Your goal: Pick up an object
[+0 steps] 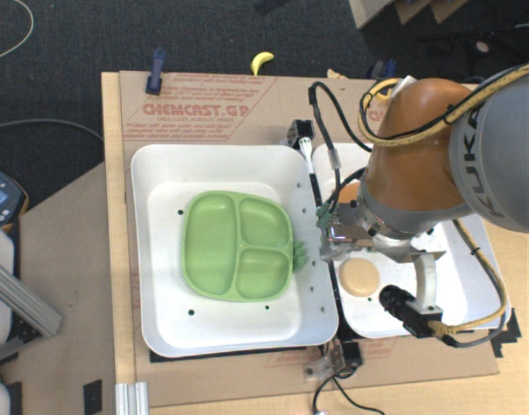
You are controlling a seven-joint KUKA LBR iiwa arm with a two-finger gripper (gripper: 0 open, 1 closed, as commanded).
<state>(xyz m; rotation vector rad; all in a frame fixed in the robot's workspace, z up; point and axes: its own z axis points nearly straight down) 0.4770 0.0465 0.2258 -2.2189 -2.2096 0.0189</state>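
The bench is carrying two shallow white bins side by side on a brown board printed with red lettering. The left bin [152, 232] is holding a green divided plate [237, 245], which is lying flat near the bin's centre with its three compartments facing up; its right edge is sitting close to the bin's right wall. A small green piece [299, 254] is lying just beside that edge of the plate, near the wall that separates the two bins. The right bin [476, 296] is largely covered by the arm [437, 158], which is reaching in from the right, its orange band sitting above the grey wrist and hanging over the bin's upper half. The gripper [332, 236] is positioned low at the bin's left wall, close to the divide between the bins; its state cannot be determined here, because the wrist body is hiding it from above. A round tan disc [361, 277] is resting on the floor of the right bin, just below the wrist and apart from the gripper. An orange object [349, 191] is partly showing at the wrist's left side, too hidden to identify. Black cables are running along the divide and around the lower right of the arm. A yellow banana-shaped item [262, 60] is lying beyond the board's far edge.
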